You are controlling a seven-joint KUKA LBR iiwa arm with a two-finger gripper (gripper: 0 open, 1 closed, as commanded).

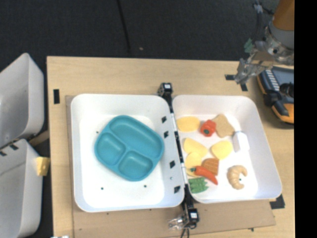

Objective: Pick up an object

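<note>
Wooden bench on a dark floor, two white bins side by side at frame centre. Left bin holds one blue divided plate, lying flat, slightly rotated, near the bin's middle; presumably a drop target. Right bin holds the pick candidates, clustered toward its left and centre: yellow pieces, a red pepper-like item touching a tan slice, a white block, a croissant apart at lower right, a carrot and green leaf near the divider. Gripper hangs at upper right, beyond the right bin's far rim, well apart from every item; nothing is between its fingers, whether wide or narrow I cannot tell. Judgement: pick not begun; croissant looks the least crowded target.
</note>
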